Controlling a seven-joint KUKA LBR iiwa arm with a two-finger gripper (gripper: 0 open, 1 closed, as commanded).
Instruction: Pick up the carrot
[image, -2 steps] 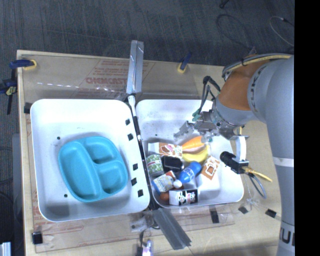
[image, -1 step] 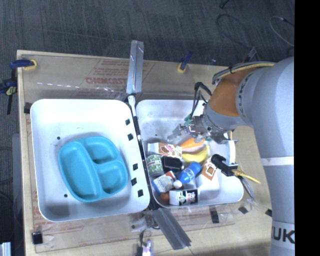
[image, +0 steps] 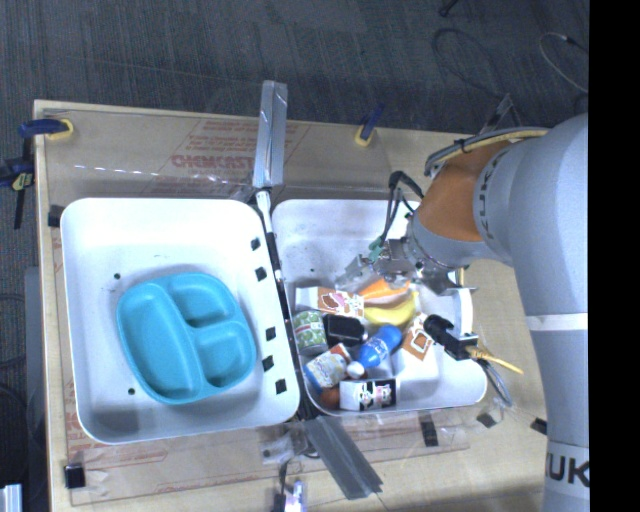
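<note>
Reaching in from the right, the grey arm (image: 530, 200) with its orange band bends down over the right bin (image: 300, 225), and its gripper (image: 385, 262) sits low among the clutter there; whether it is open or closed cannot be told. The carrot (image: 378, 291), a small orange shape, lies just below the gripper, resting against a yellow banana (image: 392, 313). Near them crowd a blue bottle (image: 378, 348), a black block (image: 343, 328), a green-patterned packet (image: 307, 328) and a white carton with a dark label (image: 366, 394) at the front wall. The left bin (image: 90, 225) holds a blue divided tray (image: 185, 335). Both bins rest on the table (image: 150, 140).
</note>
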